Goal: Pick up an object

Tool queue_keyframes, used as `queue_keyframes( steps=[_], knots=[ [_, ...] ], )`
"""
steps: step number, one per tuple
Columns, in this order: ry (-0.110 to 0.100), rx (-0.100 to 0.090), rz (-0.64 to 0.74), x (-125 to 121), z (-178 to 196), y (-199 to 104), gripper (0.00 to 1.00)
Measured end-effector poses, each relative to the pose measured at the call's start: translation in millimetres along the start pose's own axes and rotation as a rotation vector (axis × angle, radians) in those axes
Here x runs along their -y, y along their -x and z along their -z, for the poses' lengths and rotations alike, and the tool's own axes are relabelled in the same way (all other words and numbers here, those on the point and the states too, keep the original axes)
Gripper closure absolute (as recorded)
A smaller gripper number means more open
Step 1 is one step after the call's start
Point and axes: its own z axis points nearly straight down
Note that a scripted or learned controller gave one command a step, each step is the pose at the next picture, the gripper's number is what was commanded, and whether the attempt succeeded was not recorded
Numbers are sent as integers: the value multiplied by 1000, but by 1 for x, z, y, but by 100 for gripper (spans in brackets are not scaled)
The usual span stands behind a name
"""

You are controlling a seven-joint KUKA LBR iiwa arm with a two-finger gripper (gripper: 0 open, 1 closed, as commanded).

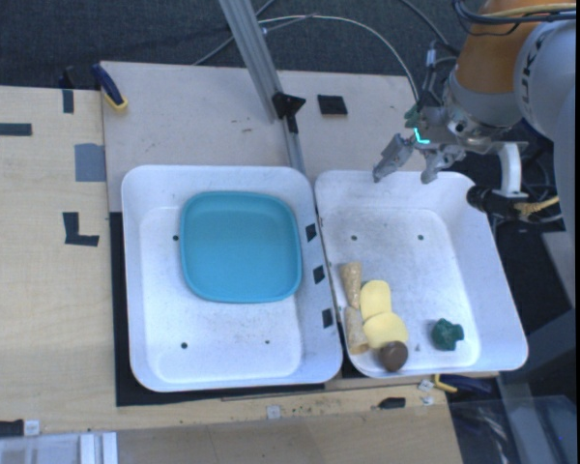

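Camera view: left bin (145, 356) holds blue plate (240, 246).

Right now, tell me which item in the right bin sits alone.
The green piece, near the bin's front right corner. The beige stick, yellow blocks and brown ball cluster together at the front left.

one fixed camera above the bench, looking down at a slant, both white bins (222, 356) fully in frame
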Motion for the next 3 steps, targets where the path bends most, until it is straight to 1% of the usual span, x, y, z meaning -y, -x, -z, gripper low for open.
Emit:
queue_keyframes(
  steps=[1,2,3],
  knots=[
    [0,0,0,0,0,0,0],
    [-5,0,0,-5,-60,-5,0],
    [-4,0,0,-7,-104,-3,0]
  ],
)
